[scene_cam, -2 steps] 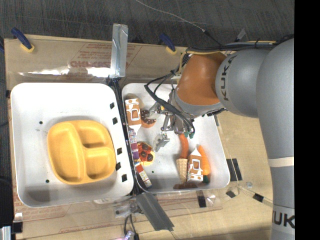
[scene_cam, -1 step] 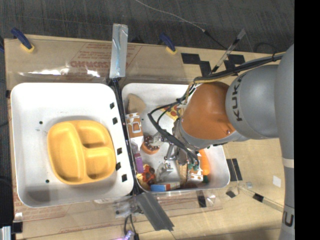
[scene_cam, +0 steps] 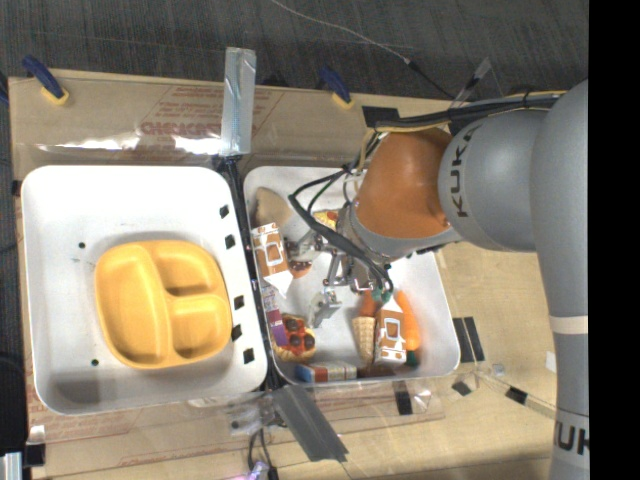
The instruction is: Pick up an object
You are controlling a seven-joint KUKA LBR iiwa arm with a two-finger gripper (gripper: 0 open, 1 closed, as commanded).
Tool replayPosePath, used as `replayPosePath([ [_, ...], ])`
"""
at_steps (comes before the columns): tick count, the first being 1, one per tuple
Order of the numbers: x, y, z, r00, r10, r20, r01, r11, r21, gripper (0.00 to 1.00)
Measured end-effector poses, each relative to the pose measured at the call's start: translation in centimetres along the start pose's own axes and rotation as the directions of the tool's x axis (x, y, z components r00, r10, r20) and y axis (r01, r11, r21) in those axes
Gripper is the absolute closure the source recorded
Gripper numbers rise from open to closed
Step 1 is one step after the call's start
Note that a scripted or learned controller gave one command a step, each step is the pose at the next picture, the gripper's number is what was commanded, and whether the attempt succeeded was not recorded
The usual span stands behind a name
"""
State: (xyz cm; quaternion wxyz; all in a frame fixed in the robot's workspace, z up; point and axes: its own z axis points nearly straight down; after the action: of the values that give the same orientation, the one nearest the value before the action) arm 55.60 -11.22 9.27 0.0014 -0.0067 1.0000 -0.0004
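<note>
arm (scene_cam: 500,188) reaches in over the right bin (scene_cam: 440,313) | claw (scene_cam: 335,293) hangs low in the middle of that bin, can't tell its state | toys: orange carton (scene_cam: 392,333) and cone (scene_cam: 365,336) by the bin's front right corner, box (scene_cam: 268,250) on the left wall | yellow tray (scene_cam: 160,303) in the left bin (scene_cam: 50,268)

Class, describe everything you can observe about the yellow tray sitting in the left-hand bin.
The yellow tray is a rounded-corner rectangle, smooth and glossy like moulded plastic. Raised ridges split it into three compartments: one long section on its left, two smaller ones on its right. It lies flat and face up on the floor of the left bin, turned slightly askew, apart from the walls. Nothing rests in it or touches it besides the bin floor.
</note>
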Motion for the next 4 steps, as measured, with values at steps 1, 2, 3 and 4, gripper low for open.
replayPosePath([
  [1, 3.2, -2.9, -1.3, 0.996, -0.087, -0.004, 0.087, 0.996, -0.002, 0.0],
  [2, 7.1, -9.6, -1.1, 0.999, -0.054, 0.0, 0.054, 0.999, -0.003, 0.0],
  [3, 7.1, -9.6, -1.1, 0.998, -0.055, -0.001, 0.055, 0.998, -0.003, 0.0],
  [4, -6.2, -8.4, -0.4, 0.918, -0.397, 0.004, 0.397, 0.918, 0.003, 0.0],
])
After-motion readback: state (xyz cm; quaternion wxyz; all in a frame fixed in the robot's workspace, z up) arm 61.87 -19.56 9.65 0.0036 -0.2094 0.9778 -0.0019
